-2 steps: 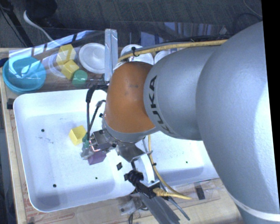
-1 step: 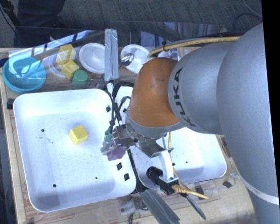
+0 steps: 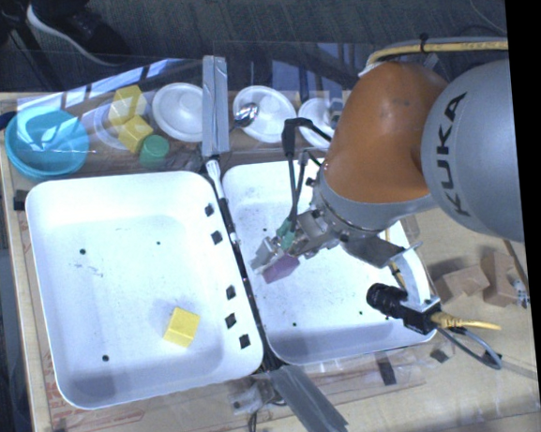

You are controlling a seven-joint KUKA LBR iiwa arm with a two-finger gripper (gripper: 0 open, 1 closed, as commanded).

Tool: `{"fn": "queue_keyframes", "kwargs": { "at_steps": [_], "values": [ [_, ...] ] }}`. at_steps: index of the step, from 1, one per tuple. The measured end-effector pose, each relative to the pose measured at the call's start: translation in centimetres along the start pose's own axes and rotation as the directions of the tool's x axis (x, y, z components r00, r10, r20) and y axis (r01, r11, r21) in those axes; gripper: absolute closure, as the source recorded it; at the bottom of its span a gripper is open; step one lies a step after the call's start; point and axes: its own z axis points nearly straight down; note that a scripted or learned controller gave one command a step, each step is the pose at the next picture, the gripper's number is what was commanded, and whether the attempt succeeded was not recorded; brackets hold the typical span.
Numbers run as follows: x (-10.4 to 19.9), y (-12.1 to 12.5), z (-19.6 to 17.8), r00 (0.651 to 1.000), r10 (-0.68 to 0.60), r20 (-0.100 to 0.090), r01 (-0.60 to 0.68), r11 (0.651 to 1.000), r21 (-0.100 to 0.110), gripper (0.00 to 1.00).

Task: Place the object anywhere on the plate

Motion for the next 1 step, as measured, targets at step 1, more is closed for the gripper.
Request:
{"fn": "queue_keyframes", "kwargs": {
  "at_steps": [1],
  "values": [
    [7.92, 3.32, 5.87, 0.998, -0.069, -0.002, 0.069, 0.998, 0.005, 1.00]
  ]
}}
